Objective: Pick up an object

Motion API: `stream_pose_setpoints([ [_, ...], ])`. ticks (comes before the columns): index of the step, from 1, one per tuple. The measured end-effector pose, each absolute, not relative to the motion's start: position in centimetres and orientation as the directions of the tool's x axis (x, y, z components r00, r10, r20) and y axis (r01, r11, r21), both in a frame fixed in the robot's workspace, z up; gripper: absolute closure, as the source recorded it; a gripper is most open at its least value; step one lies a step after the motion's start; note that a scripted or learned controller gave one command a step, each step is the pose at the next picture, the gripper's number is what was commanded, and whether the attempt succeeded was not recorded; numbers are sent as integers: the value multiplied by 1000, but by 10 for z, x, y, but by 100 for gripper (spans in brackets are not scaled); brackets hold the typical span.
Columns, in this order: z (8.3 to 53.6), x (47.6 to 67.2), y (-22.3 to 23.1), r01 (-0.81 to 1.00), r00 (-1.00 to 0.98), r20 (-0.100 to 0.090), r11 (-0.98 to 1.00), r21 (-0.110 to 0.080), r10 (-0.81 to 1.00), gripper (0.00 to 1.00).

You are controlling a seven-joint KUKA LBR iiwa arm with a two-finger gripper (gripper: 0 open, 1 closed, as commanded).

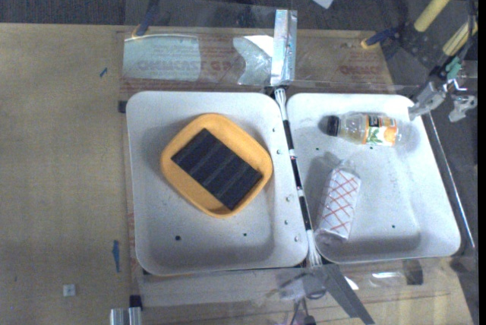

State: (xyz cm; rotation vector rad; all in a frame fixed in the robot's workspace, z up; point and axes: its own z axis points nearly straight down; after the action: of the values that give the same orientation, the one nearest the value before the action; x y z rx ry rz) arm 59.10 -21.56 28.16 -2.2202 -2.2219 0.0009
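In the right white bin (pixel 433 187), a small clear plastic bottle (pixel 362 127) lies on its side near the back wall, long axis running left-right, dark cap pointing left. The gripper (pixel 440 96) hovers just beyond its base; whether it is parted cannot be told.

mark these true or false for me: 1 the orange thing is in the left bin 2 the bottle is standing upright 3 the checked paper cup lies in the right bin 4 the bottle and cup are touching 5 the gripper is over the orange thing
1. True. The orange dish with a dark slatted top sits in the left bin.
2. False. The clear bottle with a black cap lies on its side.
3. True. The red-checked paper cup lies in the right bin.
4. False. A gap of bare bin floor separates them.
5. False. The gripper is at the right bin's far right corner.
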Motion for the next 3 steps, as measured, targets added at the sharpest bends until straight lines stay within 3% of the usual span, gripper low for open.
stream_pose_setpoints([
  [1,157,580,-142,981,-192,-1,192,1,981,0],
  [2,90,545,-105,948,-319,-2,319,4,948,0],
  [3,89,488,-112,986,-167,-2,167,10,986,0],
])
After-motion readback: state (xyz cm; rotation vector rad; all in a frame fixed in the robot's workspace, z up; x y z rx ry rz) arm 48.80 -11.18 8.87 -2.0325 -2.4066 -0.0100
